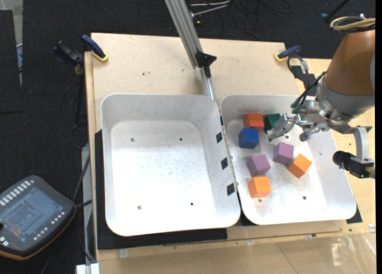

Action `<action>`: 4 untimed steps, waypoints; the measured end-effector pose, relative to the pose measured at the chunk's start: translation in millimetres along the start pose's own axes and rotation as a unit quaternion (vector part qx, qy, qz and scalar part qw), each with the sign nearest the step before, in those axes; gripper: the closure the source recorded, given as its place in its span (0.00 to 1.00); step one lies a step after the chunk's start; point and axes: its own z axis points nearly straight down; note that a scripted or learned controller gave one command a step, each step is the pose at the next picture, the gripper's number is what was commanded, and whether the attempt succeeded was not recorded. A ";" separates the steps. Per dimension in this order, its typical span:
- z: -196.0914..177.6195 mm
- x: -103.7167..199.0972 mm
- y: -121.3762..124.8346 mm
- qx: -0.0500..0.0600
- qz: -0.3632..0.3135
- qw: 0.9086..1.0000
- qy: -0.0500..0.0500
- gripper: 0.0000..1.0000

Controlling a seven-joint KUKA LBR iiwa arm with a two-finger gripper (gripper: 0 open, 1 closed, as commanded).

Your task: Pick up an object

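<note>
The gripper [280, 128] sits in the right bin [334, 204], at frame centre-right, touching a green block [273, 120]; whether it grips I cannot tell. Orange, blue and purple cubes lie just below-left.

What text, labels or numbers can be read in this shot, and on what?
None can be read.
Pendant screen, bottom left: rows of lines, too small and blurred to read.
Cubes, including the blue cube: plain faces, no markings.
Bins: dark specks only, no print.
</note>
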 end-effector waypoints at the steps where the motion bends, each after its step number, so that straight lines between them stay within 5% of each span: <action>1: -2.6 -0.2 0.9 -0.002 0.000 1.000 -0.001 0.00; 3: 98.5 1.9 4.4 -0.006 0.001 1.000 -0.003 0.00; 4: 102.8 0.9 9.9 -0.014 0.001 1.000 -0.004 0.00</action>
